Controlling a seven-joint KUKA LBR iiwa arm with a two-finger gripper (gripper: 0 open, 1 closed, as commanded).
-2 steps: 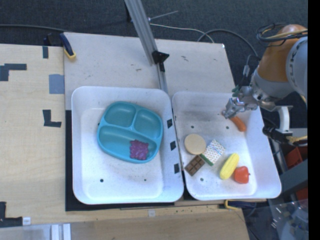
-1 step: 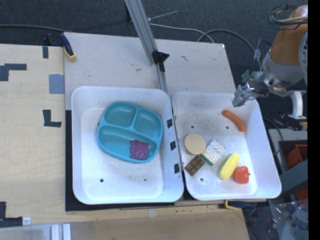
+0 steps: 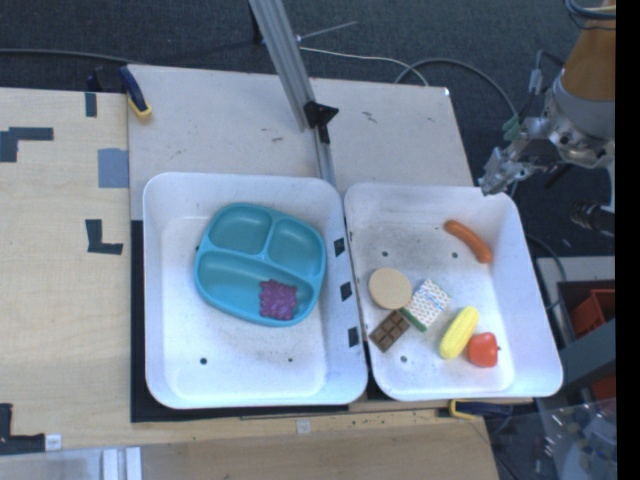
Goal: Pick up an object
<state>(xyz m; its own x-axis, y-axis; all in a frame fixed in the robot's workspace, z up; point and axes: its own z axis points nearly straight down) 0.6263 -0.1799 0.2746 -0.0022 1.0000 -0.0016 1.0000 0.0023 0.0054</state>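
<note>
here | orange sausage (image 3: 468, 240) lies slanted in right bin (image 3: 530, 268) | fingers' (image 3: 497, 180) state: cannot tell

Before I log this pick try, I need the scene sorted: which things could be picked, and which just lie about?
Pickable: sausage, cookie, chocolate, corn, tomato, wafer, purple lump.
Lying about: blue tray, bins, clamp, cables.
</note>
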